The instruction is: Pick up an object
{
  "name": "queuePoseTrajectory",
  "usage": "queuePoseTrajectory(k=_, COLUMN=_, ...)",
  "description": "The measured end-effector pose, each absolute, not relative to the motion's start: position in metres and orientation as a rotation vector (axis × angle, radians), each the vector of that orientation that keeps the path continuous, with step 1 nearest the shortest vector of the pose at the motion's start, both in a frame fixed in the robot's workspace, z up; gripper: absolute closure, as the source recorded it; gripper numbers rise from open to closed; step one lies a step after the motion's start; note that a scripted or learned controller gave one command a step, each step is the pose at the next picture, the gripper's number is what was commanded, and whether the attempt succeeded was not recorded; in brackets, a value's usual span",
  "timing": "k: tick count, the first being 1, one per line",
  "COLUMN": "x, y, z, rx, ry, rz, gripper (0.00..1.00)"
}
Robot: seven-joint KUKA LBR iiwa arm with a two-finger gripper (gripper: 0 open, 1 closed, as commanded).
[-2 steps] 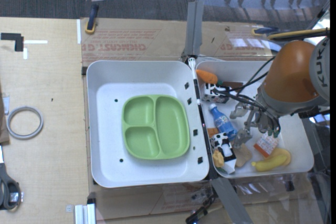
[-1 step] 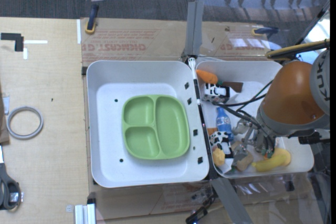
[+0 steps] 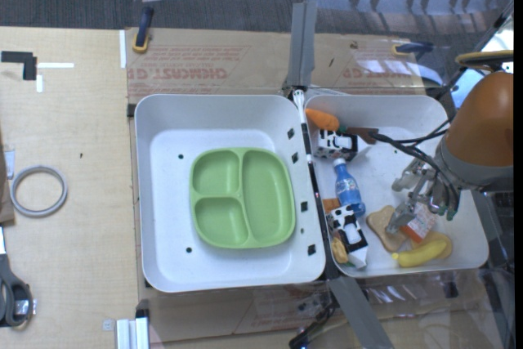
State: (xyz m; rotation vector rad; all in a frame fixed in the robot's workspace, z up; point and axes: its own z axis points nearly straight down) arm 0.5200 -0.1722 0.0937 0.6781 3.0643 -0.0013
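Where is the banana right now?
The banana lies in the right bin, at its near right corner, just below the gripper and beside the slice of toast.

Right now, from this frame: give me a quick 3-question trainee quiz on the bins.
1. True or false: the green three-compartment plastic plate lies in the right white bin.
2. Which lies nearest the claw? A) yellow toy banana B) clear bottle with blue label C) orange toy carrot
3. Fill in: the grey tape ring lies on the ___, outside the bins.

Key: 1 false; 2 A; 3 bench.
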Motion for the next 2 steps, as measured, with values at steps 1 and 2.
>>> queuePoseTrajectory(k=1, x=0.4786, y=-0.2018, z=0.0929, rx=0.847, ry=3.022, rz=0.000, gripper=0.00)
queuePoseTrajectory(k=2, x=0.4799, y=-0.2006, z=0.1024, rx=0.841, ry=3.021, rz=0.000, gripper=1.00)
